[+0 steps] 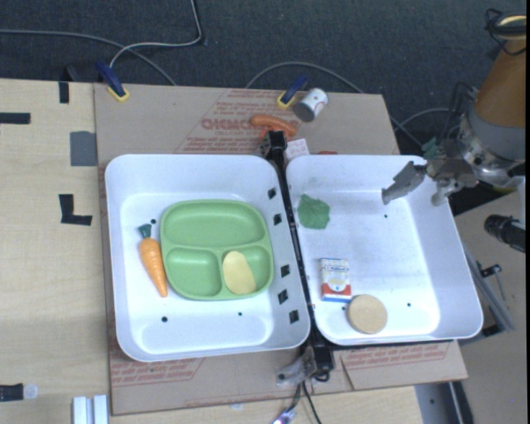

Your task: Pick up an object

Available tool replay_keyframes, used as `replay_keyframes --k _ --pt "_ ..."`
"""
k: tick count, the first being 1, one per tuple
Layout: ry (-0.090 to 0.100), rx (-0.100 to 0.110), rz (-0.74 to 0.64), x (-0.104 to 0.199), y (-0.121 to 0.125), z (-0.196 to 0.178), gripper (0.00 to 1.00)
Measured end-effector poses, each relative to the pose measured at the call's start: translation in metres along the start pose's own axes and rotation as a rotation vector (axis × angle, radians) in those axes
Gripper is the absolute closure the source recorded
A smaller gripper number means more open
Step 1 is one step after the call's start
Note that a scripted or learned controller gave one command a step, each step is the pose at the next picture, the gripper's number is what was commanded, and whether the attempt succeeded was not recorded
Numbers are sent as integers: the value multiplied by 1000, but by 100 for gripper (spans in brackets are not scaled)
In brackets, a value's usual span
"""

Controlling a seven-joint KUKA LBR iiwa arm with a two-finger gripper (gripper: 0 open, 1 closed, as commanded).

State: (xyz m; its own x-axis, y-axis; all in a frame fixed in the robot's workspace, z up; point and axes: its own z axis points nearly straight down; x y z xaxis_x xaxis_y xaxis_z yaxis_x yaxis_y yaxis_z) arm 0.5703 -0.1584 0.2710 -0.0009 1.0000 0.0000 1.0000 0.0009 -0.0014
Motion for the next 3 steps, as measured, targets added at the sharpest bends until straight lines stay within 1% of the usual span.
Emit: replay_keyframes --k 1,2,3 --pt "1 2 -1 48 -37 91 0" --pt "0 1 0 59 -2 167 0" --pt "-2 -4 -1 59 99 185 0"
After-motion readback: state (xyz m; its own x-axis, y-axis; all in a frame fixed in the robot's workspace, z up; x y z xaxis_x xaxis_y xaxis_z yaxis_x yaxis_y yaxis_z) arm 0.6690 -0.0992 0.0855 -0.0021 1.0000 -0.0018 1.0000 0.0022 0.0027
